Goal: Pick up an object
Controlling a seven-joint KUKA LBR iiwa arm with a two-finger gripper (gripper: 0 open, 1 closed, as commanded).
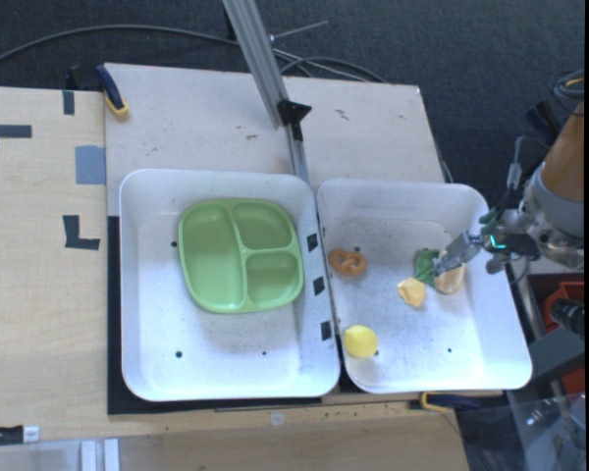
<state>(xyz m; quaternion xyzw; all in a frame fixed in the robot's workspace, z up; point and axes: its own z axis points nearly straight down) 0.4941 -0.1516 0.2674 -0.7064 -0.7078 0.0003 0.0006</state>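
The yellow ball (360,341), well left of and below the fingers (458,254), looks light but liable to roll, while the beige piece (450,281) just beneath them suits a sideways pinch; finger spread unclear.

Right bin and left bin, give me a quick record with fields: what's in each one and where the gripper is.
left bin: green divided plate, lying flat
right bin: orange pretzel-shaped piece near the left wall; yellow ball toward the front left; pale yellow chunk; green leafy piece; tan piece
gripper: over the right side of the right bin, by the green leafy piece and tan piece
grasp: cannot tell from this view
arm: reaches in from the right
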